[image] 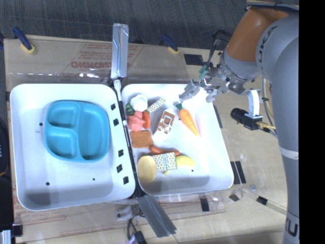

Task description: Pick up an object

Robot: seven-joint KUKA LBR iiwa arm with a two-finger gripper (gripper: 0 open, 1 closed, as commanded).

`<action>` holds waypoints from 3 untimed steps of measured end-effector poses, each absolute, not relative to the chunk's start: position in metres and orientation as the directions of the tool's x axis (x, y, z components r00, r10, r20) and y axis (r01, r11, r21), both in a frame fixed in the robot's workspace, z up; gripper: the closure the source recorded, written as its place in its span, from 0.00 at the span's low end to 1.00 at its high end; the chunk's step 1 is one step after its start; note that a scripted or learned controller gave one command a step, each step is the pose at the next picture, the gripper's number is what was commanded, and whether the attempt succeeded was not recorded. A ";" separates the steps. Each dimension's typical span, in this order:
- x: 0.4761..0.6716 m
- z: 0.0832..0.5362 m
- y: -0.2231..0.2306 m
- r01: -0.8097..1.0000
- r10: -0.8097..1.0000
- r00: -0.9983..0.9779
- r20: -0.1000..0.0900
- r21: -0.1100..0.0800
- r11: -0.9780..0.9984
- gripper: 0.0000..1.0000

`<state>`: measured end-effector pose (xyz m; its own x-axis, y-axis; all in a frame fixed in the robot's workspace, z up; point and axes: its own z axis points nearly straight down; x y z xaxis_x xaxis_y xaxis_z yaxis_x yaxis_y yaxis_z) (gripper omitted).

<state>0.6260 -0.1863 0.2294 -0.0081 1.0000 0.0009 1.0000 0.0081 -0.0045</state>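
My pincer (190, 92) hovers over the right white bin's (219, 156) upper edge, fingers apart, holding nothing; the orange plastic carrot (188, 119) lies just below; I fear the taper slipping sideways against the neighbouring small printed carton (165, 122).
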 end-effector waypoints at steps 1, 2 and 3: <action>0.628 0.116 -0.207 0.997 0.998 -0.069 -0.003 0.021 0.069 0.00; 0.629 0.149 -0.209 0.984 0.984 -0.177 -0.001 0.000 0.177 0.00; 0.627 0.108 -0.203 0.977 0.978 -0.210 -0.005 0.020 0.210 0.00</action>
